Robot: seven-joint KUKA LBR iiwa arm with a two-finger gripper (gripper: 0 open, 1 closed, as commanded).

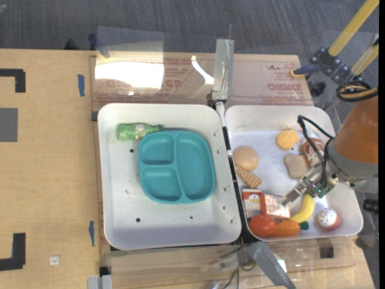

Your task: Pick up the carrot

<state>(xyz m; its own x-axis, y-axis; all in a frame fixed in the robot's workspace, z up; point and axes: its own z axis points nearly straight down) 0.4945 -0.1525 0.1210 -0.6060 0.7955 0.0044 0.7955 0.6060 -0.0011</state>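
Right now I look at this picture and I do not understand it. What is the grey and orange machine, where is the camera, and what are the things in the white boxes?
The machine at the right is a robot arm, driven by a program. Its end carries a gripper, a two-finger tool for picking things up. The one camera sits above the bench and looks down at a slant.

Two shallow white bins stand side by side. The left bin holds a teal divided plate and a green bottle lying beside it.

The right bin holds toy food: the carrot at the near edge next to a tomato, a banana, a small red carton, a round cookie and some bread-like pieces.

The gripper hangs low just above the banana and carton. Nothing can be seen between its fingers; the carrot lies in the bin.
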